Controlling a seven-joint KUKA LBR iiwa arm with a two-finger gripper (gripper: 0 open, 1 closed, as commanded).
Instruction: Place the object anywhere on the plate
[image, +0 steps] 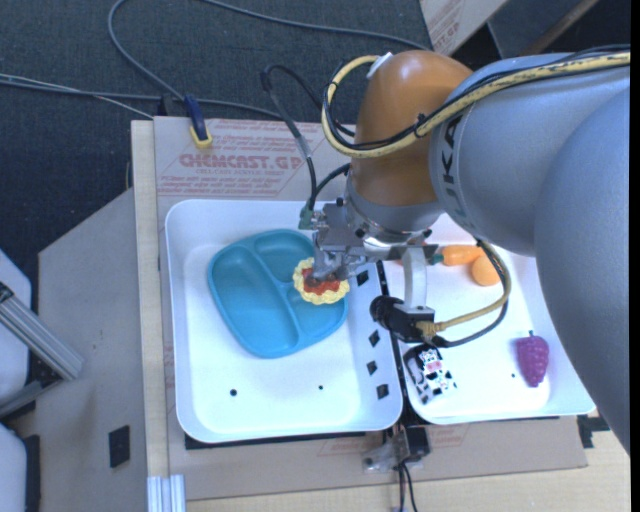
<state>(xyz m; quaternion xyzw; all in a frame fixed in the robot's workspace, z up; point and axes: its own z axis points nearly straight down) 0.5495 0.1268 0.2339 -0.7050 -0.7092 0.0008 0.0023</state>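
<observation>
A blue divided plate (262, 293) lies in the left white bin (200, 380). On its right rim rests a small round toy food piece (320, 288), yellow with a red top. My gripper (325, 268) comes straight down over that piece, its fingertips touching or just above it. The arm's orange band and grey wrist hide the fingers' upper part.
The right bin (480, 395) holds an orange carrot-like toy (475, 262), a purple grape bunch (532, 358) and a small black-and-white toy (432, 372). Black cable and a connector hang near the divider between the bins. A cardboard sheet lies under the bins.
</observation>
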